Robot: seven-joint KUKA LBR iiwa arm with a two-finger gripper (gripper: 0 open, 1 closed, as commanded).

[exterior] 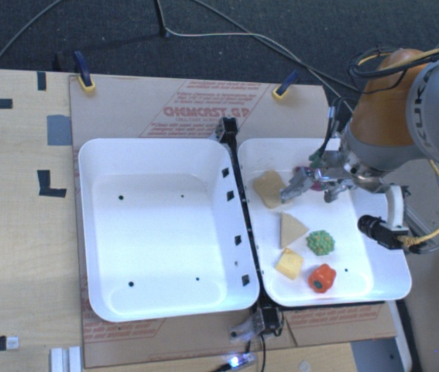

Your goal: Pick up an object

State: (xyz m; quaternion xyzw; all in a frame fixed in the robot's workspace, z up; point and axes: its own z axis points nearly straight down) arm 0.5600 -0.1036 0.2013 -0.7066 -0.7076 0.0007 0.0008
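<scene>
Nearest the camera, in the right bin (389, 285), a red pepper-like piece (322, 277) lies beside a yellow block (289, 263). Both look like small hollow plastic play food: light, stiff and smooth, so probably slippery under a pinch. Just beyond them sit a green knobbly piece (320, 242), whose bumps should give better purchase, and a pale wedge (291, 229) with flat faces that would suit a squeeze across its two broad sides.

Further back, near the divider, lies a tan flat piece (267, 188). It looks thin and rigid, best taken across its narrow width, not from above on its face. The tool (312, 183) hangs just beside this piece, at its right edge, its fingers spread apart with nothing between them. The tan piece seems the likeliest target.

The left bin (95, 208) lies alongside, and behind both bins a printed cardboard sheet (204, 111) covers the counter (18, 208).
</scene>
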